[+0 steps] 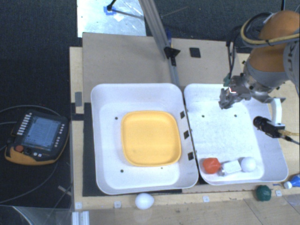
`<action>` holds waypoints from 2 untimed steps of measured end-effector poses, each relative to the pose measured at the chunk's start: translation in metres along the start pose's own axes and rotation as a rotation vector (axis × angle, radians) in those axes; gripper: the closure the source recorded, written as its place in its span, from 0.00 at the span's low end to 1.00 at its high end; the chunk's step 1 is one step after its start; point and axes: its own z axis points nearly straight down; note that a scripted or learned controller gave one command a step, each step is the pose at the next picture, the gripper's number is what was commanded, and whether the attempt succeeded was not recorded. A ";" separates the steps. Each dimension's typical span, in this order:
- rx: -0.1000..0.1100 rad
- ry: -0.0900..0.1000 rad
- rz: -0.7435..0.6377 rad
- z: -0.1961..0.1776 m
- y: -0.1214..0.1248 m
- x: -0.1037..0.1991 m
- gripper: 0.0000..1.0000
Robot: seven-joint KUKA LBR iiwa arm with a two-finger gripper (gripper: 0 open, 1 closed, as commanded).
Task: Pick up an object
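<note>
Candidate objects lie in a row along the lower edge of the right bin [206, 125]: an orange-red piece [210, 165], a small white block [231, 167] just beside it, and a white ball [248, 163] touching that block's right end. I judge they sit against the low wall because the bin floor lets loose items settle there. That wall limits my approach from below in the frame; the open floor above them leaves ample room to descend. The orange-red piece has the freest side, on its left.

My pincer [228, 97] hangs over the upper part of the same bin, well apart from the row, holding nothing; whether it is spread or closed I cannot tell.

The left bin [105, 125] carries a yellow plate [151, 138]. On the counter [225, 210], a white egg [144, 201] and a green ball [263, 192] lie outside the bins.
</note>
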 end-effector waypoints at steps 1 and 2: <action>0.001 0.000 0.000 0.011 0.000 0.056 1.00; 0.000 0.000 -0.001 0.001 0.002 0.112 1.00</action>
